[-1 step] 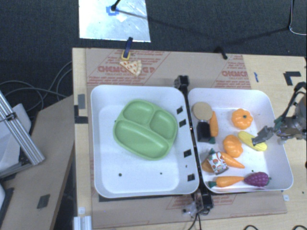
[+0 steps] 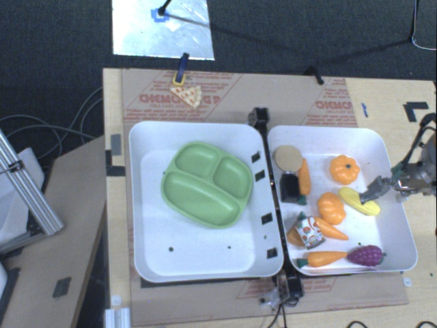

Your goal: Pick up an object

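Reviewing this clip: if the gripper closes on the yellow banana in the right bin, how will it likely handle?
The banana looks like smooth moulded plastic, so probably stiff, light, and somewhat slippery between fingers. Its curved, tapered shape may let it pivot or squirt out. It lies against an orange fruit, so a push could nudge that too. The gripper sits right beside it.

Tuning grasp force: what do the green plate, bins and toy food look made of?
Green divided plate: matte moulded plastic, apparently; even colour, soft rims. White bins: glossy plastic or coated sheet, unclear. Pumpkin, banana, grapes: likely smooth plastic, uniform saturated colours.
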`<state>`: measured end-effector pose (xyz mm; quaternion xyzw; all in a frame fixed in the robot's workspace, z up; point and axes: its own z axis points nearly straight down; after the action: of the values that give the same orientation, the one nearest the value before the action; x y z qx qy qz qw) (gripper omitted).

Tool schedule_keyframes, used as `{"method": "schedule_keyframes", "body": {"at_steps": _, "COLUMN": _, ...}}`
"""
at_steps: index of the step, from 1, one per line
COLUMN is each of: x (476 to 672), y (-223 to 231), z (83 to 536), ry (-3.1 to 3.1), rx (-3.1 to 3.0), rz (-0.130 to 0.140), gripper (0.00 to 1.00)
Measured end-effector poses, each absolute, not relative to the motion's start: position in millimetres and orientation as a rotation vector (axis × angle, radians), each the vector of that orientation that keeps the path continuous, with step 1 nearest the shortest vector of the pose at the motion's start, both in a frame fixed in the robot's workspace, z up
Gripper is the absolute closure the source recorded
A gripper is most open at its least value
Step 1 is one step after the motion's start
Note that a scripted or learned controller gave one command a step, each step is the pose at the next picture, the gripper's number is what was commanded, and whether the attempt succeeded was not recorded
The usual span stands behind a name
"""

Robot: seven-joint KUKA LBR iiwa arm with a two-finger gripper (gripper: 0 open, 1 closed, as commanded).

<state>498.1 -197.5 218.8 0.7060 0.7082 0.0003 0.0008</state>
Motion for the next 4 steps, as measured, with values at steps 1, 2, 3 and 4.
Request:
{"method": "schedule_keyframes", "body": {"at_steps": 1, "x": 507.0, "y": -202, "z": 169, "ry": 2.224, "rx": 2.221, "rz": -0.001, "gripper": 0.00}}
{"method": "schedule_keyframes", "body": {"at_steps": 2, "x": 503.9, "y": -201, "z": 108, "ry": 2.224, "rx": 2.222, "rz": -0.002, "gripper": 0.00}}
{"method": "schedule_keyframes", "body": {"at_steps": 3, "x": 504.2, "y": -200, "z": 83, "ry": 2.223, "rx": 2.221, "rz": 0.000, "gripper": 0.00}}
{"method": "schedule_keyframes", "body": {"at_steps": 4, "x": 505.5, "y": -201, "z": 95, "ry": 2.219, "rx": 2.219, "rz": 0.003, "gripper": 1.00}}
